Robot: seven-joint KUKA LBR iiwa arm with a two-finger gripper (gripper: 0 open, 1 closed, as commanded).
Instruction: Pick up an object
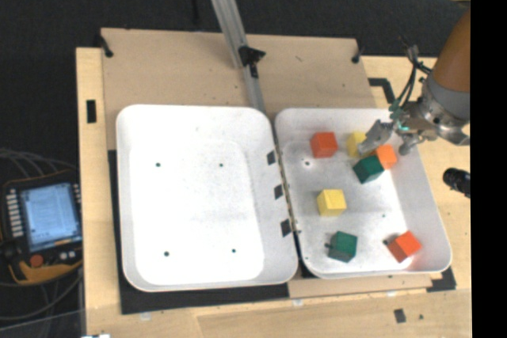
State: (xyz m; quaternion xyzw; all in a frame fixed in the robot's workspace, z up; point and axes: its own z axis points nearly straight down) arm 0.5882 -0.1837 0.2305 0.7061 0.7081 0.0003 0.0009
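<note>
At the near edge of the right bin (428, 206) sat a green block (342, 245) and an orange block (404, 245). The cubes showed no long axis; most lay turned askew to the bin walls. Seven blocks in all: two green, three orange, two yellow. The gripper (386, 140) hovered over the far right cluster, just beside a small orange block (387, 157), a dark green block (367, 169) and a yellow block (356, 142); whether it was grasping anything could not be told. An orange cube (323, 144) and a yellow cube (331, 202) lay apart. The left bin (135, 170) stood alongside.
</note>
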